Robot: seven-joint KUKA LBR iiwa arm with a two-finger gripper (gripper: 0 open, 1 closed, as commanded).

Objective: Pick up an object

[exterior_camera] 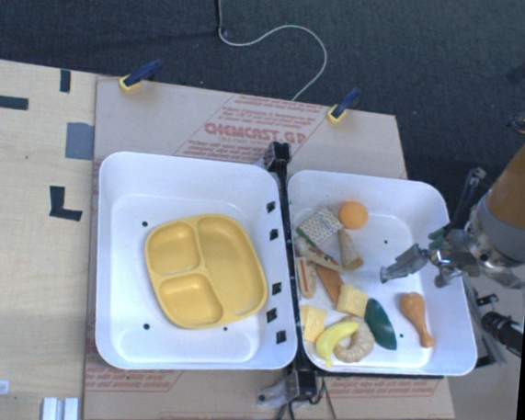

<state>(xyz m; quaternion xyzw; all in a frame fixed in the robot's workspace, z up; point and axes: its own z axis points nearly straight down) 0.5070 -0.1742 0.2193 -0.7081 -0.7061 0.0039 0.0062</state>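
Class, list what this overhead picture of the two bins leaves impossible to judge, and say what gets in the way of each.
1. Pincer, camera view: too small and blurred to judge its opening.
2. Arm: cut off by the right edge.
3. Sandwich pieces in the right bin: overlapping toys hide their outlines.
4. Printing on the cardboard: too blurred to read fully.

We see two shallow white bins side by side on a brown cardboard sheet (251, 134) printed with red lettering. The left bin (112, 236) holds a yellow three-compartment tray (206, 270) (set at a slant). Blue-and-yellow clamps (140, 74) grip the sheet's far edge, on a pale wooden bench (16, 273). A white cable (279, 35) loops over the dark floor beyond.
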